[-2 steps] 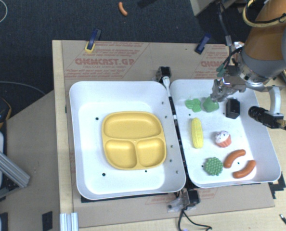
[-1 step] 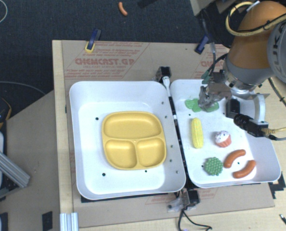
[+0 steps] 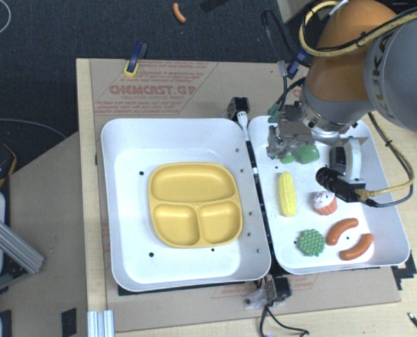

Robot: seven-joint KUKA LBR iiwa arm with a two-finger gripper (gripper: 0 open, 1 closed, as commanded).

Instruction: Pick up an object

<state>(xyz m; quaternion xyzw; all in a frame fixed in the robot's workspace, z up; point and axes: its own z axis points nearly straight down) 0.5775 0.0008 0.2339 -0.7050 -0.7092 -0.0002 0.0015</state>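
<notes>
Dark carpet surrounds your tabletop (image 3: 89, 258), which carries two shallow white bins side by side. The left bin (image 3: 124, 146) holds a yellow divided tray (image 3: 194, 203). The right bin (image 3: 387, 220) holds a corn cob (image 3: 287, 193), a green knobbly ball (image 3: 310, 242), two sausages (image 3: 349, 237) and a small pink-and-white cupcake (image 3: 325, 202).

Your arm (image 3: 363, 55) enters from the right and bends down over the far end of the right bin, orange band above the wrist. The end effector (image 3: 284, 146) points down at that far end, just beyond the corn cob's tip. A green object (image 3: 305, 153) lies right beside it, partly hidden under the wrist; contact unclear. You cannot tell from this angle whether the end effector is open or closed.
</notes>
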